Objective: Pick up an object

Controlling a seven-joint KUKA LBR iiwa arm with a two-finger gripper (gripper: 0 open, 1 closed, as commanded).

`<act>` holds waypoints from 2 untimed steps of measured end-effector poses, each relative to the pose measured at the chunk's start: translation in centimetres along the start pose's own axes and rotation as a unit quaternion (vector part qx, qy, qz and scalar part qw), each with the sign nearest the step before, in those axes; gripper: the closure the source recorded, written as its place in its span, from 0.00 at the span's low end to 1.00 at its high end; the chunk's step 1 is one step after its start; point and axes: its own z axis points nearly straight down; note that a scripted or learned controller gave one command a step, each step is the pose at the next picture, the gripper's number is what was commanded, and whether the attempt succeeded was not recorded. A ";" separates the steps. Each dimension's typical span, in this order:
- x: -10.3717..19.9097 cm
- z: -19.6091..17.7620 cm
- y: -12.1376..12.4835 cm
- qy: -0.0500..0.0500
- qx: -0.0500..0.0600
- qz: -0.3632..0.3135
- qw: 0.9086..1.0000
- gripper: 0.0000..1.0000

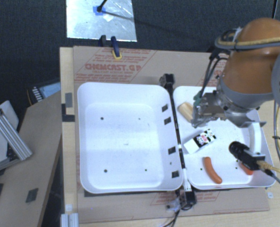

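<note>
Nothing is picked yet: gripper hangs over the right bin, can't tell if open or shut, w/ 4 objs in the bin, e.g. orange sausage and tan block.

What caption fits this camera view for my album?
Robot gripper hovering over the right bin near a tan block, orange sausage and patterned card.

Both bins, the left bin and the right bin, look like smooth white plastic with a soft sheen. Beneath them lies matt brown cardboard with red print. At the upper left of the frame a crinkled foil sheet shines like metal. The arm's orange band is glossy; the sausage-shaped toy looks like smooth orange plastic.
</note>
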 end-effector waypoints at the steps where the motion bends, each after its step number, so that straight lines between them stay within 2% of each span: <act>1: 3.6 -4.1 3.5 0.001 -0.001 0.001 1.000 1.00; 2: 9.0 -7.9 2.8 0.002 0.000 0.000 1.000 1.00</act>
